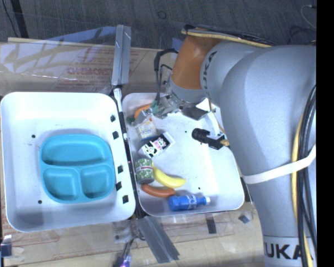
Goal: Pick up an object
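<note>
My gripper [156, 108] is low in the far left corner of the right bin [228, 166], with the grey arm and its orange band rising behind it to the right. It hangs right beside an orange object [141, 112] and a clear packet [146, 129]; I cannot tell whether it touches either. Nearer the front lie a black-and-white patterned box [157, 145], a green-labelled can [145, 170], a yellow banana [170, 178], a reddish sausage [157, 191] and a blue bottle [187, 202].
The left bin [16, 121] holds a blue divided tray [77, 167]. A grey divider strip [121, 54] runs between the bins at the back. The arm's large grey body covers the right side of the bench.
</note>
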`<act>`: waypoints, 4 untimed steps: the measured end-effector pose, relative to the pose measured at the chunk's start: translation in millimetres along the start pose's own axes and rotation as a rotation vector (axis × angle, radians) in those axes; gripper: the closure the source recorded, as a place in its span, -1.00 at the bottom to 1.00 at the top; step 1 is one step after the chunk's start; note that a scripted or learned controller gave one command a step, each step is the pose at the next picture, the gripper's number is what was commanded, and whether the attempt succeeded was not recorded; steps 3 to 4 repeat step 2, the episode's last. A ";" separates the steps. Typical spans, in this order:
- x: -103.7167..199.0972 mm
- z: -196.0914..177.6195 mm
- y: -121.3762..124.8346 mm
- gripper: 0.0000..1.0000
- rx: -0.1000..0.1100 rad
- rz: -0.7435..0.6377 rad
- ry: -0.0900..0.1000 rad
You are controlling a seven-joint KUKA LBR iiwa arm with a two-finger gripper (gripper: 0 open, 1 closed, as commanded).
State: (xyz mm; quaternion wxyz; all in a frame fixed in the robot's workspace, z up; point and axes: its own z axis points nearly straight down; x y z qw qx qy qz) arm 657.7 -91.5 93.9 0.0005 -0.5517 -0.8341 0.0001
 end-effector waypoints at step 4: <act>25.9 -127.8 10.5 1.00 -0.002 0.072 -0.001</act>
